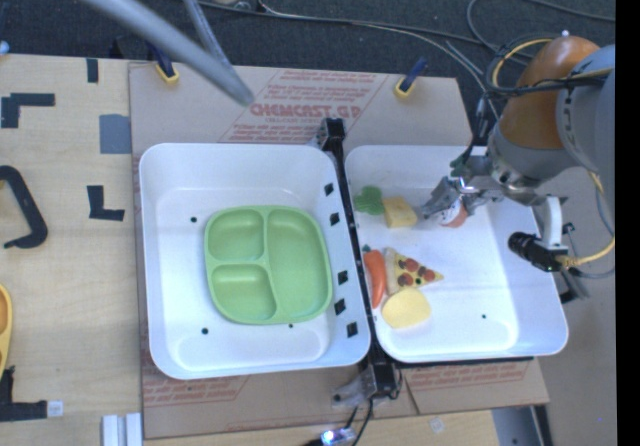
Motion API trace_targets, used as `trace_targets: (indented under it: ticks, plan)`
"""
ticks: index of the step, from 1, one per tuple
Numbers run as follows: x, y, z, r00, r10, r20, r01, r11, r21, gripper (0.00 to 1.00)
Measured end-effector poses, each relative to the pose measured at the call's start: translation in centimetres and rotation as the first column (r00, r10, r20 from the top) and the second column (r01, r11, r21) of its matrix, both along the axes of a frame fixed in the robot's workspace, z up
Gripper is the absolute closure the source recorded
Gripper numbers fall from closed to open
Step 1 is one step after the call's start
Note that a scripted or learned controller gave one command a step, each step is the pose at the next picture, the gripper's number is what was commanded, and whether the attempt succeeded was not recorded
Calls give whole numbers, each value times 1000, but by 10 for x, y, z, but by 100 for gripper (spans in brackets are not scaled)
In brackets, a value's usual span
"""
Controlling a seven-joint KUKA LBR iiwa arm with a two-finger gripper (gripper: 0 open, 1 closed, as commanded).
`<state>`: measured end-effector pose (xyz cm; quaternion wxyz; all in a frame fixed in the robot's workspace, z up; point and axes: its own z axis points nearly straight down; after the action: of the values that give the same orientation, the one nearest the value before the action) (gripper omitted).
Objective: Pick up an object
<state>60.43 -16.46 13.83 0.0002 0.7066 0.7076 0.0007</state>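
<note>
The gripper (pixel 446 206) sat low in the right bin (pixel 500 329); its finger state could not be told. An orange-red item (pixel 455 218) lay touching it, beside a yellow block (pixel 400 213).

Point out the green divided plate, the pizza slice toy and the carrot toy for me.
Green divided plastic plate (pixel 268 265): camera view, the ridge where its compartments meet.
Triangular pizza slice toy (pixel 412 273): camera view, middle of the topping face.
Orange carrot toy (pixel 377 276): camera view, middle of its body.
</note>
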Motion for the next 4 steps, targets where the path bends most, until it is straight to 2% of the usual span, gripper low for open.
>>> trace_targets:
  ticks: [1,2,3,4]
  plan:
    - [6,2,63,1000,1,4,-1,1000,-1,100]
    - [6,3,63,1000,0,-1,0,1000,0,100]
    - [6,52,75,1000,5,-1,-5,1000,1,100]
    - [6,113,69,1000,5,-2,-5,1000,0,100]
